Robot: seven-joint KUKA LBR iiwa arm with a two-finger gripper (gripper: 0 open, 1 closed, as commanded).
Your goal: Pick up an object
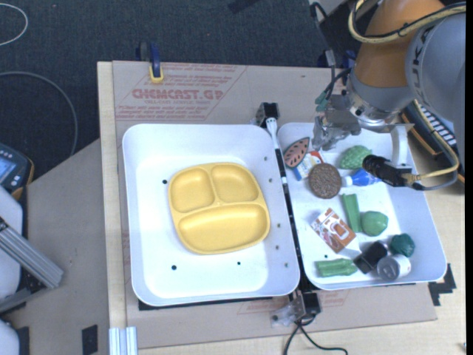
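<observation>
My own wrist hangs over the far end of the right bin [425,220] and hides that bin's rim there. My pincer [322,140] is small and dark against the clutter, so I cannot tell how its fingers stand. My arm [436,43] runs off the right edge. At the near corner, a dark and silver lump [380,261] is too small to name.

A yellow divided plate [219,206] lies in the left bin [140,220]; a blue clamp [154,60] sits at its 11 o'clock.
</observation>
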